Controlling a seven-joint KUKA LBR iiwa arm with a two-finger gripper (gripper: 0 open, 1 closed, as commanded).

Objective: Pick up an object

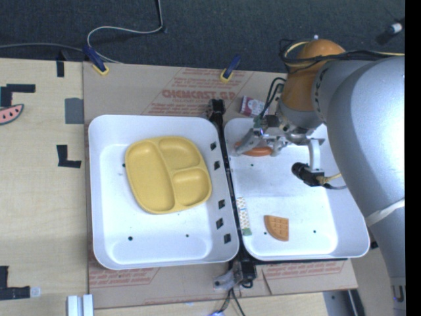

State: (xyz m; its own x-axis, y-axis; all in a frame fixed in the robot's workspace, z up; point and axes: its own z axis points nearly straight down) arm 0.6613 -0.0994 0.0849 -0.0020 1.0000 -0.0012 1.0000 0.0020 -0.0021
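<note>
Orange, a small sausage-like object (259, 152) lies in the right bin (342, 242), directly under the gripper (263, 141); whether its fingers are apart or together cannot be told. Nearer the camera lies a waffle piece (277, 227); left, a yellow divided plate (169, 173).

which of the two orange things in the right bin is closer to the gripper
The orange-red item at the bin's top, right beside the gripper; the flat orange waffle-like piece lies near the bottom.
</note>
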